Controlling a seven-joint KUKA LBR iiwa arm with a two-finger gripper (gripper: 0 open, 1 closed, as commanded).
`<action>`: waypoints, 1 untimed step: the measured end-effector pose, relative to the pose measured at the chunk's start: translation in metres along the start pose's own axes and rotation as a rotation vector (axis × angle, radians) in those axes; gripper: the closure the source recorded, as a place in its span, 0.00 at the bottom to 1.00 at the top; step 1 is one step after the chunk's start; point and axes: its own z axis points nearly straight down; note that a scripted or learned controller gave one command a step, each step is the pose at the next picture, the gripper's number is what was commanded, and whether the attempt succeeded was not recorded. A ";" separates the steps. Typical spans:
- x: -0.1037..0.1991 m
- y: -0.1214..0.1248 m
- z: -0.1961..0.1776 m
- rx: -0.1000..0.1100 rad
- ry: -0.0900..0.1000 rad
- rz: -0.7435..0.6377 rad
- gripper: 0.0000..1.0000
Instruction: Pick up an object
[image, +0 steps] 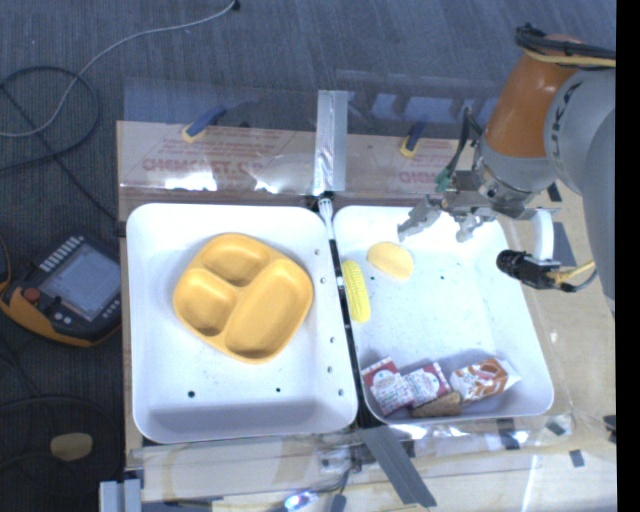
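My gripper (438, 226) hangs over the far part of the right bin (520, 330), its two fingers spread apart with nothing between them. A pale yellow rounded object (390, 260) lies just below and left of the fingertips. An ear of corn (355, 290) rests against the right bin's left wall. Along the near wall sit two red-and-white packets (405, 385) and a pretzel-printed bag (482, 378). A yellow three-compartment plate (242, 295) lies in the left bin (160, 400).
A teach pendant (65, 290) lies on the floor to the left of the bench. Clamps and a cardboard sheet (250, 160) run behind the bins. A black cable fitting (530, 268) hangs off the arm over the right bin's right side.
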 end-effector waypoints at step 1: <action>-0.012 0.017 0.119 0.001 -0.002 -0.038 0.00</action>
